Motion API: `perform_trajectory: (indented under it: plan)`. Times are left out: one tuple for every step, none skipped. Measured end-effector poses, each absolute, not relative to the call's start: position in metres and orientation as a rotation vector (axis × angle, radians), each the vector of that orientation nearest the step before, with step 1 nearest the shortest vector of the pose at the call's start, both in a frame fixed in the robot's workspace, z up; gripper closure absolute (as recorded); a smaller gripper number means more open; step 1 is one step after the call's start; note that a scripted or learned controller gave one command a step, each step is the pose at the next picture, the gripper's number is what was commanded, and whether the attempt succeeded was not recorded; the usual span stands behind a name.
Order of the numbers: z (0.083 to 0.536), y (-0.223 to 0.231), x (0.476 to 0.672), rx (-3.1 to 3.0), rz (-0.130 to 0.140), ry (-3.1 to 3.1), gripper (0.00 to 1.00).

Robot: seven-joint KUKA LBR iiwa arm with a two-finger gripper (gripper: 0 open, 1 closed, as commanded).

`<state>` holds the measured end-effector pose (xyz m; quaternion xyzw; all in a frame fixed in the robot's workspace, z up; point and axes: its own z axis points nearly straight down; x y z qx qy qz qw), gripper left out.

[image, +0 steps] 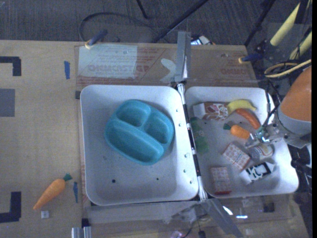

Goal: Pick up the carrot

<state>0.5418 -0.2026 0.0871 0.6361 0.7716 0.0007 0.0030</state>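
Note:
A small orange carrot [239, 131] with a green top lies in the right bin [285, 182], near its middle, leafy end pointing left. My gripper [257, 139] hangs low over that bin, just right of the carrot's tip and close to it. Nothing is visibly held in it. The arm's grey and orange wrist [299, 110] comes in from the right edge. A second, larger carrot [49, 193] lies outside the bins on the bench at the lower left.
The left bin [99, 177] holds a blue divided plate [140, 131]. Around the gripper lie a banana [241, 104], an orange-red piece [248, 117], a carton [212, 110], two pink packets [235, 155], a black-and-white box [257, 171] and a green item [201, 139].

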Motion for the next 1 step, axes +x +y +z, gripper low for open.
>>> perform_trajectory:
  plan:
    - [0.1736,-0.1283,0.6,1.947,0.003,2.462,1.0]
